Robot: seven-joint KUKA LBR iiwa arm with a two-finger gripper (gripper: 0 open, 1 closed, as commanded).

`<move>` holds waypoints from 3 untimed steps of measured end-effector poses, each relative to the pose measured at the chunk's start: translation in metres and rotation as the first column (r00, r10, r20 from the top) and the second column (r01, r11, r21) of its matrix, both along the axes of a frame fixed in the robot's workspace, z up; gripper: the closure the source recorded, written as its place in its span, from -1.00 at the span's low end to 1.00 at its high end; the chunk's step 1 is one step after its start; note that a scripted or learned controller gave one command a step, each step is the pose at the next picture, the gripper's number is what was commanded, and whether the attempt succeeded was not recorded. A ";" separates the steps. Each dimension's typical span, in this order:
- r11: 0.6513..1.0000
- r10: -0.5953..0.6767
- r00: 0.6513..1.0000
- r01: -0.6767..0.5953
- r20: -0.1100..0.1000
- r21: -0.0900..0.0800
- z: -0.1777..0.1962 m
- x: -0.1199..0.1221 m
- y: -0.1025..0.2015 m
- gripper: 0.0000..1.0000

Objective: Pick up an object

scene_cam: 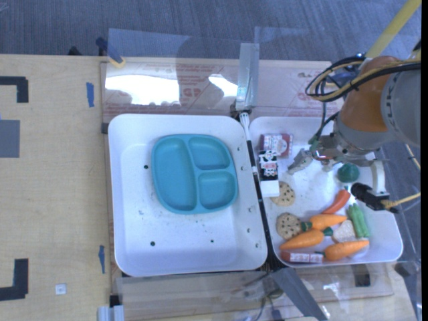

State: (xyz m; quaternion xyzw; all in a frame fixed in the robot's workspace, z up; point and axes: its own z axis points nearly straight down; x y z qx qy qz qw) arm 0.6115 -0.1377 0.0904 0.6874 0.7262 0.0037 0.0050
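Two shallow white bins sit side by side on the wooden surface (47, 199). The left bin (127, 246) holds one turquoise divided plate (194, 173) with three compartments, lying flat near the bin's centre. The right bin (388, 236) holds the pickable objects, mostly toy food. One small dark red packet (275, 143) lies near the far left corner, with one black-and-white carton (269, 168) just in front of it against the left wall. Two round cookies are present: one (285, 194) beside the carton and one (288, 225) nearer the front. Three orange carrots lie in the front half: one slim (338, 201), one (309, 237) next to the front cookie, one (346, 249) at the front edge. One green vegetable (358, 221) and one teal round piece (348, 173) lie on the right side. The grey arm with its orange band (364, 105) reaches in from the right, placing the tool (309, 158) low over the far middle of the right bin. Its two fingers stand spread apart with nothing between them; one fingertip (295, 165) points toward the carton.
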 end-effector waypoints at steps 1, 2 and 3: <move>0.997 0.079 0.997 -0.079 -0.003 0.013 0.000 -0.057 -0.073 -1.00; 0.997 0.076 0.997 -0.076 0.001 0.004 0.009 -0.057 -0.076 1.00; 0.991 0.137 0.991 -0.137 -0.006 0.001 0.036 0.014 -0.036 1.00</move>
